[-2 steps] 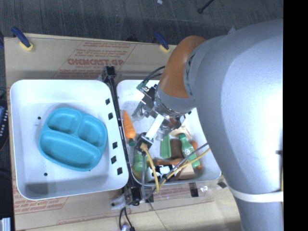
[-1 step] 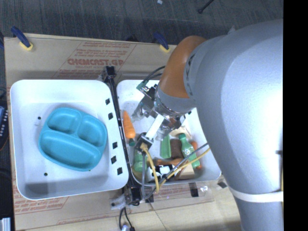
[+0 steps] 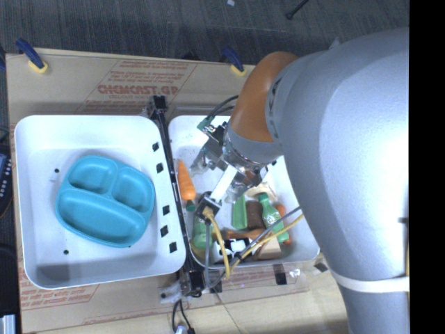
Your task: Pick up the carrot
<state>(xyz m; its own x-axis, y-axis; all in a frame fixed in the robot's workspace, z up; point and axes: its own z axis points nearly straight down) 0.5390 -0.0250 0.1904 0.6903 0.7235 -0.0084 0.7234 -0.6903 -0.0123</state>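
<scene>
The carrot is a small orange piece with a green end. It lies in the right bin, tight against that bin's left wall. My gripper hangs low over the same bin, just right of the carrot's upper end, and the grey arm with its orange band covers much of the bin. Nothing shows the carrot to be held.
The left bin holds a blue divided plate. To the right of the carrot lies a heap of toy food: a green piece, a brown piece and a wooden block. Another green item lies by the front left corner.
</scene>
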